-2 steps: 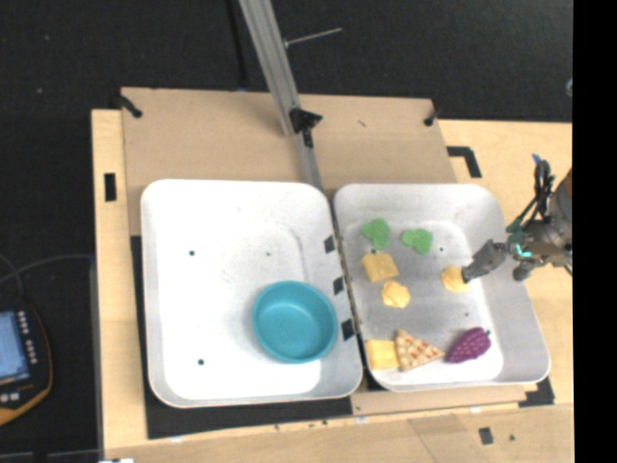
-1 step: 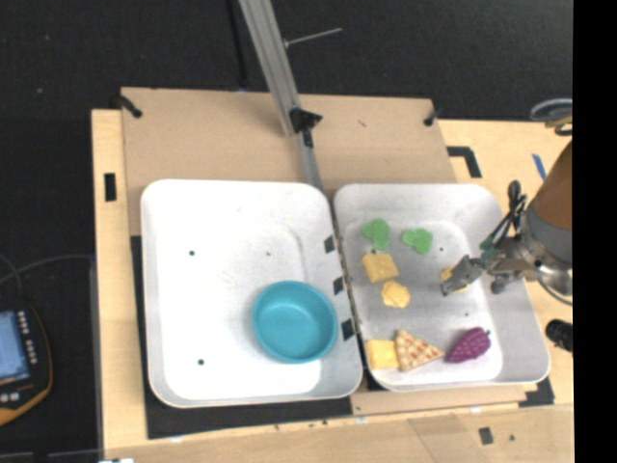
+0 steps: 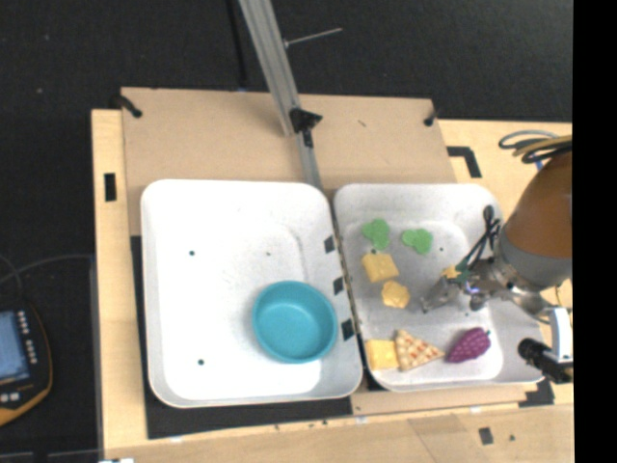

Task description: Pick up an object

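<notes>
At the far left, a dark handheld device (image 3: 17,355) with an orange rim lies off the bench edge. The left bin (image 3: 193,220), a shallow smooth white tray with rounded corners, holds a glossy round teal bowl (image 3: 292,320) near its lower right corner. The right bin (image 3: 424,201) has a finely speckled white floor. On it lie two flat green leaf-like pieces (image 3: 376,231) (image 3: 417,240), two lumpy yellow chunks (image 3: 379,266) (image 3: 395,294), a yellow block (image 3: 382,355) touching a dotted pizza-like wedge (image 3: 416,350), and a knobbly purple grape cluster (image 3: 469,344). The gripper (image 3: 445,290) hangs low over the bin floor just right of the yellow chunks; how far it is open cannot be told, and no object is seen held. The grey arm (image 3: 530,258) with its orange band reaches in from the right.
</notes>
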Available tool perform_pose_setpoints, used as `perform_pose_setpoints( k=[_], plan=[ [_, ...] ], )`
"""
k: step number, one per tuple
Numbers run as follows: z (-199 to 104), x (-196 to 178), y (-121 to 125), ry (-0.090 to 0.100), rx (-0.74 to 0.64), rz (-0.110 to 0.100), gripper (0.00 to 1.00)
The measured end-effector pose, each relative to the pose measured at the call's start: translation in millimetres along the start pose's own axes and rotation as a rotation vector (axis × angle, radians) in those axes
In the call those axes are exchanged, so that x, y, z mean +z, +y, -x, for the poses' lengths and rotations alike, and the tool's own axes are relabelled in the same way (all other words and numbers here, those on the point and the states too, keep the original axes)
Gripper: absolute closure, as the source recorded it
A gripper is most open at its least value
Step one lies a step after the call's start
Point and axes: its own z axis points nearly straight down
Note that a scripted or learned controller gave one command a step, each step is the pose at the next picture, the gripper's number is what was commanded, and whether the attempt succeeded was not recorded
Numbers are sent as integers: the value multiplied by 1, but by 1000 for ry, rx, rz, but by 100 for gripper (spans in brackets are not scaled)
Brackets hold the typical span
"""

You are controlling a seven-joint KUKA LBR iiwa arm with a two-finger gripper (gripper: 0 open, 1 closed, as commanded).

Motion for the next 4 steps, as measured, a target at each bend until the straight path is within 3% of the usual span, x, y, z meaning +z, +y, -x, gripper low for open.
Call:
perform_pose_setpoints(
  k=[1,2,4],
  plan=[
    [1,31,0,-2,1,5,0],
    [2,19,2,-3,5,10,100],
    [5,-95,0,-3,-4,7,100]
  ],
)
